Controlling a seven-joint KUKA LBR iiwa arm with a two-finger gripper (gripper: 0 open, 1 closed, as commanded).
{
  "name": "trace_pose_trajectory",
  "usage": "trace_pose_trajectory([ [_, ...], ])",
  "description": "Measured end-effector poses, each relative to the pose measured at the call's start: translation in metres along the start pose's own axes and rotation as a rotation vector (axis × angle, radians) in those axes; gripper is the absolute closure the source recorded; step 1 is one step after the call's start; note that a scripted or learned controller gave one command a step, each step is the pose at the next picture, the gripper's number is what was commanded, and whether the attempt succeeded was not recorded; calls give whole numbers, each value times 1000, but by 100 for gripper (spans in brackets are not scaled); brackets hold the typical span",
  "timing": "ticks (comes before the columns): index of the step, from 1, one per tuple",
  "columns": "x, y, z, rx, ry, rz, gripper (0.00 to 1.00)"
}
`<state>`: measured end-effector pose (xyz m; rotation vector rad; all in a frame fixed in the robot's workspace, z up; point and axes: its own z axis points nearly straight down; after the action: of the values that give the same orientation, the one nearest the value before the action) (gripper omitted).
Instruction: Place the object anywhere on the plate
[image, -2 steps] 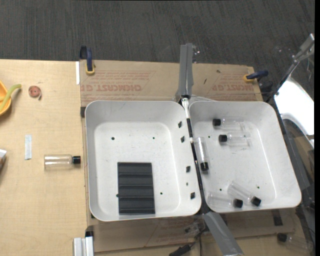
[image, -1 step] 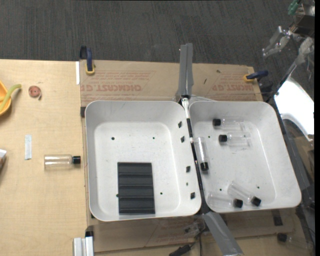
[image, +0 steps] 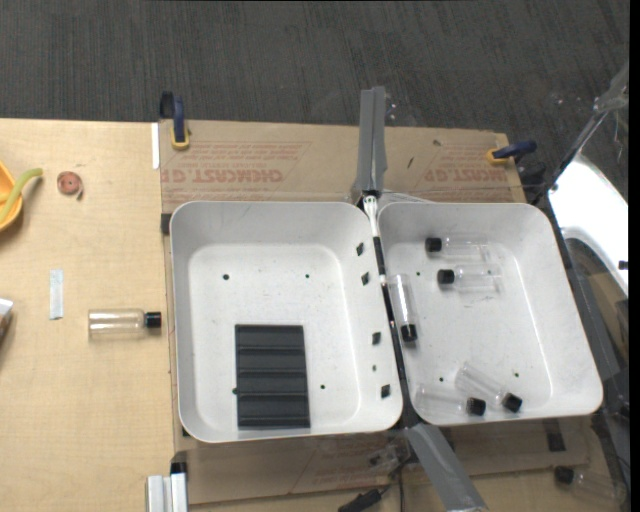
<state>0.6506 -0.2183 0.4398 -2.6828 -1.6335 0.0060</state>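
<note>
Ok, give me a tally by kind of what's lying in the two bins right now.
Clear bottles with black caps, right bin: 5, at and.
Black ridged plate, left bin: 1.
Total: 6.

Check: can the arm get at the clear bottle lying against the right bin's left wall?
Probably, but awkwardly. The bottle lies uncovered, with nothing on top, yet it hugs the right bin wall by the divider, leaving little room on that side.
</note>
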Motion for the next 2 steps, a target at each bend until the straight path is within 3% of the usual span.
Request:
trace_pose_trajectory([
  [1, 45, -13, 27, 3, -1, 503, 0],
  [2, -11, -12, 0, 1, 0, 553, 0],
])
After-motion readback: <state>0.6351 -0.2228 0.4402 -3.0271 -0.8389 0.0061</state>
